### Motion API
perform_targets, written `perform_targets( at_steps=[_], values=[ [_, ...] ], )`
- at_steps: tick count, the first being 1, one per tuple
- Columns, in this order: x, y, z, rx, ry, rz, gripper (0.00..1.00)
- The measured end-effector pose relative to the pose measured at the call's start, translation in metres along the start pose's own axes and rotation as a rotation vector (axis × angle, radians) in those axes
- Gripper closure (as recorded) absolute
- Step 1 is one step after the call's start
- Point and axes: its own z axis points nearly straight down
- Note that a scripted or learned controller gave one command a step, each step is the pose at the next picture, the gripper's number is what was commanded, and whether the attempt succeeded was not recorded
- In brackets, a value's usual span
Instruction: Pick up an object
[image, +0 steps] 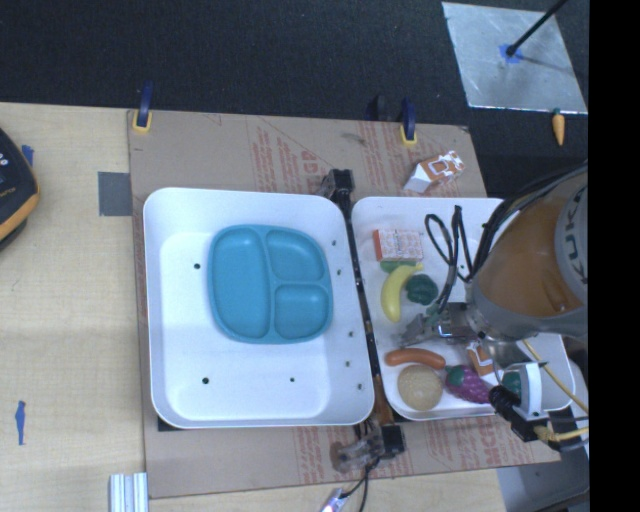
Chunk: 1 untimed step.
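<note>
At the near edge of the bench, a small cluster of clamps and cable sits where the two bins meet, on the brown cardboard sheet that lies under both. Just beyond, in the right bin, the toy food lies crowded together: a round tan bun in the near corner, with a purple eggplant beside it to the right and a hot dog touching its far side. Farther in, a yellow banana lies lengthways next to a dark green vegetable, and beyond those a small red-and-white box rests near the bin's far wall.

The arm comes in from the right over this bin, its orange band above the wrist. The gripper sits low between the banana and the hot dog, pointing left; whether anything is between its tips, or how they are set, cannot be told at this angle.

The left bin holds a blue divided plate, lying flat toward its far half. Past the bins, a small orange-and-white carton lies on the cardboard, and blue-and-yellow clips hold the sheet's far edge.
</note>
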Motion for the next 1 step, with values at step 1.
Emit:
perform_targets(
  at_steps=[1],
  values=[
    [0.0051, 0.0903, 0.0133, 0.035, 0.009, 0.007, 0.0]
  ],
)
